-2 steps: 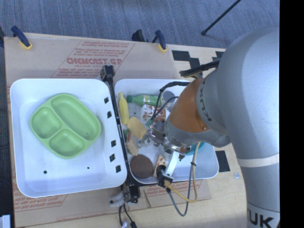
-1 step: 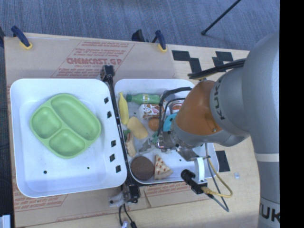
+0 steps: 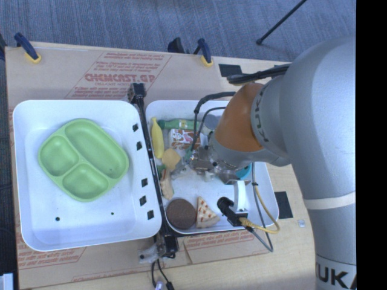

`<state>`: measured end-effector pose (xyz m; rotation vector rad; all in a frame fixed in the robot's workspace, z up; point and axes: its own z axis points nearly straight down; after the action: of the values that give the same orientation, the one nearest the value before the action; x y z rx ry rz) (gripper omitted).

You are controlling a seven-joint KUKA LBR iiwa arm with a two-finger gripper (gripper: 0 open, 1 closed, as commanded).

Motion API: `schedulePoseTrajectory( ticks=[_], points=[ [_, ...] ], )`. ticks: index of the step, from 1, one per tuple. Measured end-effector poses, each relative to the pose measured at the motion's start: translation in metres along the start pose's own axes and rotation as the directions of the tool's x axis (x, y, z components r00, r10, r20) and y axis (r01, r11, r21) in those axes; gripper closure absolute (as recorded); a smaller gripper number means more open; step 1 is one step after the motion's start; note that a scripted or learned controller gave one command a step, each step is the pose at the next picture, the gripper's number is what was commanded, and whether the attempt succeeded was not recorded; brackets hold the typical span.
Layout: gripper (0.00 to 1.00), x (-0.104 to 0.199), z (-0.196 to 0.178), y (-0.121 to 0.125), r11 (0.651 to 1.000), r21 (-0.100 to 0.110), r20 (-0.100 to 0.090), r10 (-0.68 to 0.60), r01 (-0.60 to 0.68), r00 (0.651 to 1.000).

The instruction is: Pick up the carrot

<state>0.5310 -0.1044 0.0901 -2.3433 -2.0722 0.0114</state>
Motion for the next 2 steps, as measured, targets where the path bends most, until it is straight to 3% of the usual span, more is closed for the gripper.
schedulePoseTrajectory(
  ticks=[1,2],
  points=[
    [0.0,-0.078,0.0,-0.023,0.997,0.001,0.003,-0.076,0.076,0.997],
    [0.0,-0.019,0.003,0.007,0.992,0.049,0.003,0.12,-0.12,0.993]
  ],
)
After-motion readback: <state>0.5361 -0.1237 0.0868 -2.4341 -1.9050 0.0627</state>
